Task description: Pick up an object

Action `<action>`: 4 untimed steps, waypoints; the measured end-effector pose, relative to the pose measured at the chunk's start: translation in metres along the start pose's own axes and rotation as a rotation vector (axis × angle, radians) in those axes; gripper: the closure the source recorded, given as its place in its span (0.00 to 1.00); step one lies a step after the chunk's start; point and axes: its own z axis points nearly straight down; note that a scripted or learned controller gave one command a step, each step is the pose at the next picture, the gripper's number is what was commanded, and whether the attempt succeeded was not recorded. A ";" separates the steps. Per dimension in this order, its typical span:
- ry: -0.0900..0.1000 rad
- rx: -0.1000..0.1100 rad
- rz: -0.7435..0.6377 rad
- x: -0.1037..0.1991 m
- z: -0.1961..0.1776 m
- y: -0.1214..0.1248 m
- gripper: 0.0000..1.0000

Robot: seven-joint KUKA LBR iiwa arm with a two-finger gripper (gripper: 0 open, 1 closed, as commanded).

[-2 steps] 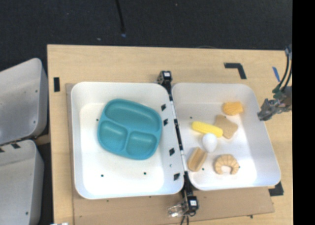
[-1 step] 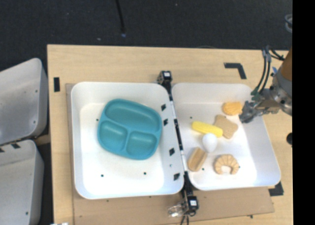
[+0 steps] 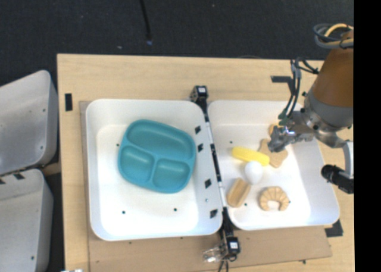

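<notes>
Right bin (image 3: 309, 205): one banana (image 3: 250, 156), one egg (image 3: 253, 172), one croissant (image 3: 274, 199), two tan pieces (image 3: 238, 193). Gripper (image 3: 277, 140) just right of banana, grip unclear. Left bin (image 3: 95, 205): one teal plate (image 3: 157, 156). Wooden bench (image 3: 143, 77), dark floor (image 3: 178, 9).

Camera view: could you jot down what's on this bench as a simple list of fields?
left bin: holds a teal divided plate
right bin: holds a yellow banana, white egg, bread roll, croissant
arm: reaches in from the right
gripper: low over right bin, beside the banana
jaws: state unclear
</notes>
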 end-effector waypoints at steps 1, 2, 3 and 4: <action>0.001 0.002 -0.001 0.051 0.011 0.012 1.00; 0.001 0.003 0.000 0.098 0.020 0.015 1.00; 0.002 -0.001 -0.003 0.155 0.009 0.011 1.00; 0.001 0.000 -0.002 0.212 0.012 0.009 1.00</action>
